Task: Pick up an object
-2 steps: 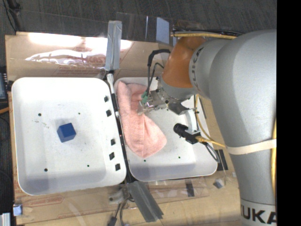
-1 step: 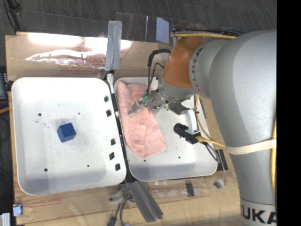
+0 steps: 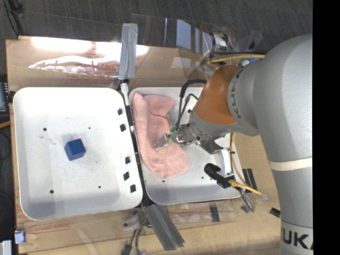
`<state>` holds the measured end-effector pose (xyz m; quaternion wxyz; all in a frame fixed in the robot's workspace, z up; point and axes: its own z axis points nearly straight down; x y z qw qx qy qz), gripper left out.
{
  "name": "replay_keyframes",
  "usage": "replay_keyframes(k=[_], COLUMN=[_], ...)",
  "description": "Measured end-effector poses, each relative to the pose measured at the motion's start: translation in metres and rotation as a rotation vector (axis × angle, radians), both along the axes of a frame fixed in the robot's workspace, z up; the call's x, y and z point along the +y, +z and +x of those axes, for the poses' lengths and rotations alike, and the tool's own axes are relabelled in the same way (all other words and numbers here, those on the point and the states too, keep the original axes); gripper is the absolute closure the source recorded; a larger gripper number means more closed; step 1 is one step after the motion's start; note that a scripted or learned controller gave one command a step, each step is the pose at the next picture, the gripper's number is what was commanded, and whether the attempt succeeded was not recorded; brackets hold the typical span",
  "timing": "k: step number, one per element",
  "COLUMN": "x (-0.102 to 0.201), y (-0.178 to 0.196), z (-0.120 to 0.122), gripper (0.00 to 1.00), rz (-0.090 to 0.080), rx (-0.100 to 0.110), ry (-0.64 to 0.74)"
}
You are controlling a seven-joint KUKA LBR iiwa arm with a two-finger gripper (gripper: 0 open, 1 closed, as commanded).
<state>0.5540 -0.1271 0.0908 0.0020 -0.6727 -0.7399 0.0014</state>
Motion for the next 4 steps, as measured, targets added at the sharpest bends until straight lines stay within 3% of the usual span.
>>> replay_keyframes(k=[1, 2, 3, 4], x=[0.034, 0.033, 0.057, 0.057], y=[0.001, 0.011, 0.101, 0.101], z=[0.021, 0.021, 0.031, 0.031], gripper=[0.00, 1.00, 1.00, 0.00], rz=[0.000, -0.001, -0.001, 0.000], rx=[-0.003, -0.002, -0.001, 0.000], ry=[0.055, 0.059, -0.040, -0.039])
